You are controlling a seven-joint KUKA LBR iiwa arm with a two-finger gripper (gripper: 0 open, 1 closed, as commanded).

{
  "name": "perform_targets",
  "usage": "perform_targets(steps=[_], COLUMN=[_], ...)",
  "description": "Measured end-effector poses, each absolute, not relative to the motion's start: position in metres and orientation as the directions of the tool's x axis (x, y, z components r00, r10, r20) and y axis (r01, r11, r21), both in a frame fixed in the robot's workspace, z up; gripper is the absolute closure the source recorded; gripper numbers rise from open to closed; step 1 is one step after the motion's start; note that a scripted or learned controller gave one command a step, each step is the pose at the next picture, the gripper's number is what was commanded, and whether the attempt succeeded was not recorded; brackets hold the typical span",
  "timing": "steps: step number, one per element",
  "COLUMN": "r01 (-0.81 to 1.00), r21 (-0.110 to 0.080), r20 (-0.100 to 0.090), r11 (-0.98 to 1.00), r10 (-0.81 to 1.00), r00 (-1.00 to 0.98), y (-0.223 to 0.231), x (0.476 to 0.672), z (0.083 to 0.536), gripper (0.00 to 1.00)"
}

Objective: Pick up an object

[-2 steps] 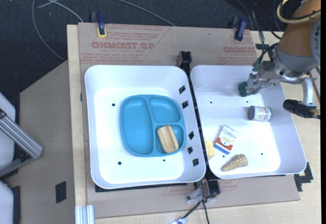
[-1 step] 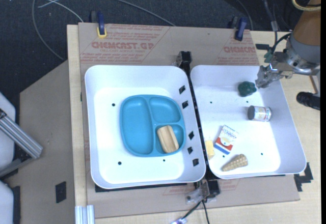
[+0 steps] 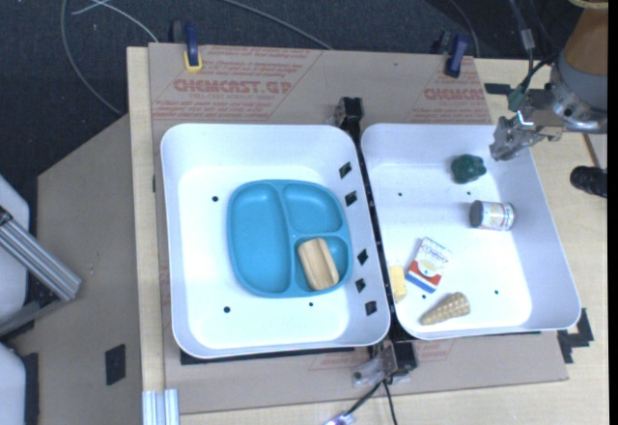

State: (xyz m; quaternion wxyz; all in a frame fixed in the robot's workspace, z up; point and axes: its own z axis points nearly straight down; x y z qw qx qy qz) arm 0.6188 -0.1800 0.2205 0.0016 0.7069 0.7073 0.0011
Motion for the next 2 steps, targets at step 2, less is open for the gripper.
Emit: perform_targets(steps=[2], r01=[1.0], r21=[0.002], r20=[0.002], r11=[0.006], r10=[1.0], r00=[-0.006], y=[-0.07], x=[0.63], z=[0.229], gripper=[1.0])
